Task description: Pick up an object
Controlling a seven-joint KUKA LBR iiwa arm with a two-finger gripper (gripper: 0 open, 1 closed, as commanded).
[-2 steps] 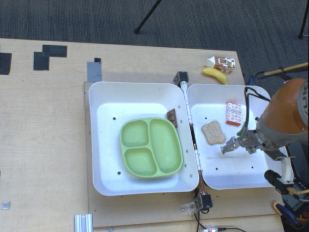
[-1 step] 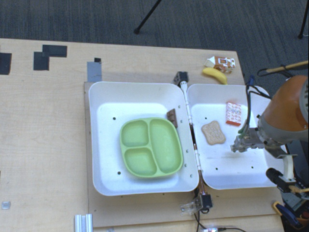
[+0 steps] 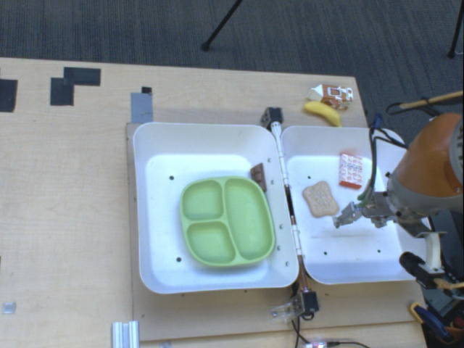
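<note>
A tan slice of toy bread (image 3: 320, 199) lies flat in the right bin (image 3: 341, 263). Up and to its right lies a small red-and-white packet (image 3: 351, 170). My gripper (image 3: 348, 217) hovers just right of and below the bread, fingers pointing left, with nothing visible between them. The arm's orange band (image 3: 433, 162) comes in from the right edge. In the left bin (image 3: 156, 194) sits a green three-compartment plate (image 3: 227, 222), with a small brown object (image 3: 257, 172) at its upper right edge.
Beyond the right bin, on the bench, lie a yellow toy banana (image 3: 322, 112) and a small carton (image 3: 335, 93). A black clip (image 3: 272, 114) sits at the top of the divider between the bins. Cables run at the front right.
</note>
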